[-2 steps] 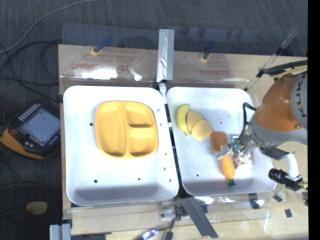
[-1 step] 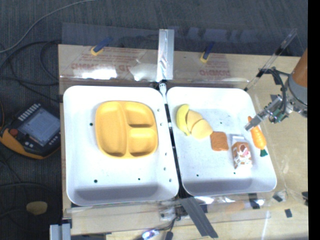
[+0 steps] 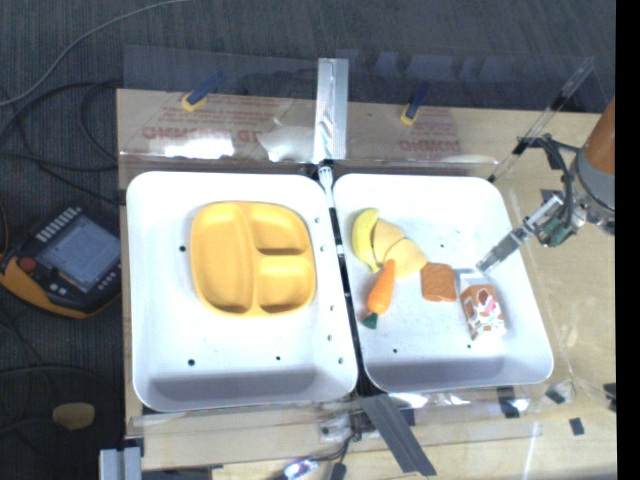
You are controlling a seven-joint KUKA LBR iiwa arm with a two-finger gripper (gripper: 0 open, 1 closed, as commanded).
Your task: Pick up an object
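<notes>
The gripper (image 3: 490,260) hangs low over the right bin (image 3: 450,190), its tip just beside the brown block (image 3: 438,282) and the small printed carton (image 3: 482,310); whether it is released or clenched cannot be told at this angle, and nothing shows between its tips. The right bin holds four candidate objects: a yellow banana piece (image 3: 378,238) near the divider, an orange carrot (image 3: 381,288) touching it, the brown block toward the middle, and the carton just to the block's right. These appear to be toy food items, so they are probably light and rigid, with smooth, somewhat slippery surfaces. The brown block, nearest the tip, looks compact with flat sides; grasp it across its narrower width. The carton lies tilted on its side and is best taken across its short faces. The carrot tapers and is likely to squirt out unless gripped at its thick middle. The left bin (image 3: 160,268) contains a yellow compartment tray (image 3: 252,256), resting flat.
</notes>
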